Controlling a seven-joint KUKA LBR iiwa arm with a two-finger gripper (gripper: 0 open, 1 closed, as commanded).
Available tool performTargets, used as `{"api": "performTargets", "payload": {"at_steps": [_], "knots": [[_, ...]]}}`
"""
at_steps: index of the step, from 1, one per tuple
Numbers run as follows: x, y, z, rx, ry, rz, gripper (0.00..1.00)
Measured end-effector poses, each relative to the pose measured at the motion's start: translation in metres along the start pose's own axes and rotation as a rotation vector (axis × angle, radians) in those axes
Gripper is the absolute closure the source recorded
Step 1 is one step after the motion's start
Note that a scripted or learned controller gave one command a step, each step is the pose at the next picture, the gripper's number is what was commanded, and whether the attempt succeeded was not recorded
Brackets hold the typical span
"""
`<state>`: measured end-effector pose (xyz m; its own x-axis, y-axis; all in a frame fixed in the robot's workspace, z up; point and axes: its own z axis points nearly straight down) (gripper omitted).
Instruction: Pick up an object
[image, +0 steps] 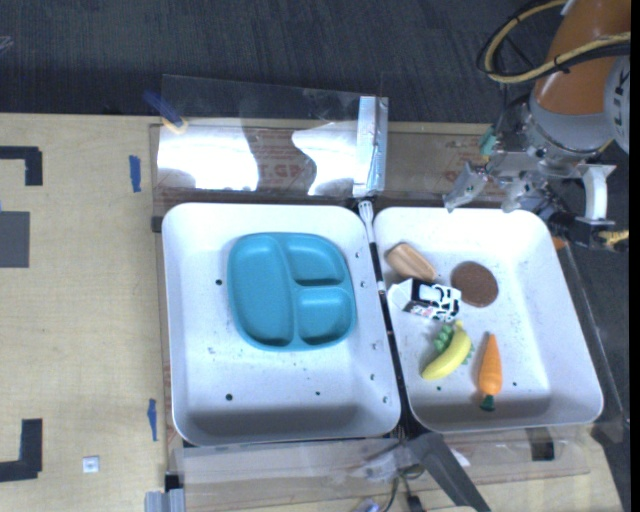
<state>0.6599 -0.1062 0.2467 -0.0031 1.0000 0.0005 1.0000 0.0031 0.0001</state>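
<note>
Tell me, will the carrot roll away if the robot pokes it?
Probably a little. The carrot looks round and tapered, so a sideways poke would likely swing it in a curve rather than send it straight. It lies flat on the right bin floor near the banana, which might stop it. It looks like a stiff toy, so it shouldn't bend.

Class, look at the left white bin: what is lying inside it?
Inside the left bin lies a blue divided plate, compartments up. Dark specks dot the bin floor around it. The floor directly beneath the plate is covered.
</note>
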Motion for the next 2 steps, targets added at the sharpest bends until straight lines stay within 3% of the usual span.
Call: {"api": "performTargets", "payload": {"at_steps": [1,2], "knots": [[-0.002,-0.104,0.073,0.003,0.001,-0.267,0.0],[-0.009,-0.14,0.159,-0.007,-0.002,-0.331,0.0]]}}
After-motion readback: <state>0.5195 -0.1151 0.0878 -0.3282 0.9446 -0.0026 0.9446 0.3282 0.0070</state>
